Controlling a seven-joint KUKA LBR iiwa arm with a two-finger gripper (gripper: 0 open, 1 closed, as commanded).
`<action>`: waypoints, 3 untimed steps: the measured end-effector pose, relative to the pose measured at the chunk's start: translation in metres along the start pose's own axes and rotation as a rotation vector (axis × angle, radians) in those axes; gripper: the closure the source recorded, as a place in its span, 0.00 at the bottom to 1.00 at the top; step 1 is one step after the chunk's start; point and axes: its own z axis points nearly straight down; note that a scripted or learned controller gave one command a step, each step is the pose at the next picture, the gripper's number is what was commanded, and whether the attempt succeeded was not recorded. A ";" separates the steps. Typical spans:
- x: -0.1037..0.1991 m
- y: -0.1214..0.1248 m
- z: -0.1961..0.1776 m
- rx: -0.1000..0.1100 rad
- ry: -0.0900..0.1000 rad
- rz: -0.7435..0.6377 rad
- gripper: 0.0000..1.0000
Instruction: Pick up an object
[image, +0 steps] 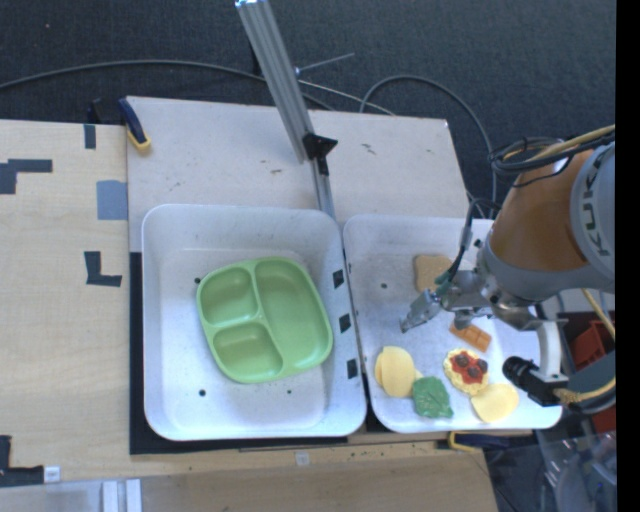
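The right bin (385, 250) holds several toy food pieces. A tan slice (431, 269) lies near the back. At the front lie a yellow piece (396, 371), a green leafy piece (432, 398), a red and yellow pizza-like piece (466, 369) and a pale yellow disc (495, 403). A small orange piece (473, 336) rests just under the wrist. My gripper (424, 311) hangs low over the middle of this bin, between the tan slice and the yellow piece. I see nothing held in it.
The left bin (160, 300) carries a green divided plate (264, 320). A metal pole (285, 85) slants down to the bins' shared wall. The arm's orange and grey body (545, 235) covers the right bin's far right side.
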 end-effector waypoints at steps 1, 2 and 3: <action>0.000 0.000 0.000 0.000 0.000 0.000 0.00; -0.003 0.003 0.063 0.005 0.000 0.002 0.00; -0.003 0.003 0.106 -0.002 -0.002 0.002 0.00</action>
